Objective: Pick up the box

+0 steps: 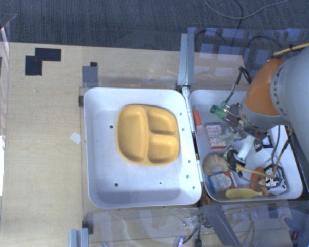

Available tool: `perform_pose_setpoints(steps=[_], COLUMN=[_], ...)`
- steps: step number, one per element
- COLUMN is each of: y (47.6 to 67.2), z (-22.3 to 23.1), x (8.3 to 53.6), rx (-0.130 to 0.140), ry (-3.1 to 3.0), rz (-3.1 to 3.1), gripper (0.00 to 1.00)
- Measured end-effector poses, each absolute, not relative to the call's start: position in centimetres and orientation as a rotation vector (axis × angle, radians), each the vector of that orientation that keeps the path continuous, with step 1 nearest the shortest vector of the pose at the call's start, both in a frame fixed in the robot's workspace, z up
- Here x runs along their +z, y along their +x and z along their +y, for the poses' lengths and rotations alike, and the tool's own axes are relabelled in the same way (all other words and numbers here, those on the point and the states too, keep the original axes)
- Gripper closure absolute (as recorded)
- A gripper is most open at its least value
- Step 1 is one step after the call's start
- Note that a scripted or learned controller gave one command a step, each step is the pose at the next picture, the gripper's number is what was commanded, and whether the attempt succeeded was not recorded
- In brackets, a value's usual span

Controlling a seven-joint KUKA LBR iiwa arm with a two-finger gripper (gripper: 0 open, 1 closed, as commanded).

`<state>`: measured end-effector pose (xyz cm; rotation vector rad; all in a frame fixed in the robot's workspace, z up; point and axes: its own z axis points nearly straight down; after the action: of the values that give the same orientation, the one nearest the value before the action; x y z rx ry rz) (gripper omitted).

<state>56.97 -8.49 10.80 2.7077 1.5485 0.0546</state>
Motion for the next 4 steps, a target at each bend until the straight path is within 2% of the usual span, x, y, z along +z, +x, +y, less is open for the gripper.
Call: perform_pose_setpoints(steps=[1, 2, 3, 4], y=[55.6, 55.0, 55.4, 56.4], z=[-8.6, -12.7, -8.4, -17.6], x=[10.6, 8.9, 9.0, 8.8], rx=[0.031, 0.018, 0.020, 0.013], ry=[2.902, 3.072, 3.065, 3.126], rz=[1.173, 0.646, 0.660, 0.369], gripper=[1.00, 1.00, 1.00, 1.00])
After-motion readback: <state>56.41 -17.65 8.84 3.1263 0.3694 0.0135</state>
